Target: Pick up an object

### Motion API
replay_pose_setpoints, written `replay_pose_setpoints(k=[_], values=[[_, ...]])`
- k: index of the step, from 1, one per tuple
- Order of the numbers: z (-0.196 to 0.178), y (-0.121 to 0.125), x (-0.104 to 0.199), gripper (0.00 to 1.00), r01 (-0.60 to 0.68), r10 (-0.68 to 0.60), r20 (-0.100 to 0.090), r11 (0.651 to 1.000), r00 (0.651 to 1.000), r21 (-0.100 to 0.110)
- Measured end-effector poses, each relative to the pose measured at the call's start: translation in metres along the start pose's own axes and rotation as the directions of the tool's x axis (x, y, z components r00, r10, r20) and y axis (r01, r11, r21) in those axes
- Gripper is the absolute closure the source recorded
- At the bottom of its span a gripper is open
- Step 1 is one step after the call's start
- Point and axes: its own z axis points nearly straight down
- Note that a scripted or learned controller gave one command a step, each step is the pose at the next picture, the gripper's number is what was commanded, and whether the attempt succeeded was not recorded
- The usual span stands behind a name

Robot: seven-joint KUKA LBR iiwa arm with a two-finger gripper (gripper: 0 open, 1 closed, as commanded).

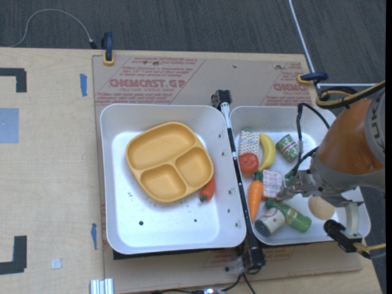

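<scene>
Green bottle (293,217), carrot (255,198) and packet (271,180) crowding the gripper (286,188), its state impossible to tell.

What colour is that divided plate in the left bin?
The divided plate is yellow-orange, plain to see in the camera view.

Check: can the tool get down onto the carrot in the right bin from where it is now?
Probably yes. The tool hangs over the right bin, just right of the carrot, whose top is uncovered. The tomato and a checkered packet crowd it, so finger room looks tight.
</scene>
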Motion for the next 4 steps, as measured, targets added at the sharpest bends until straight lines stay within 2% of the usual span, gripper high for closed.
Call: replay_pose_setpoints(k=[1,2,3,4], values=[[-0.076,-0.003,0.071,1.0,0.002,-0.002,-0.003,1.0,1.0,0.014],[-0.075,-0.004,0.004,1.0,-0.001,0.001,0.001,1.0,1.0,0.014],[-0.075,-0.004,0.004,0.0,0.001,-0.001,0.0,1.0,1.0,0.014],[0.014,-0.005,0.01,0.0,0.0,0.0,-0.001,1.0,1.0,0.015]])
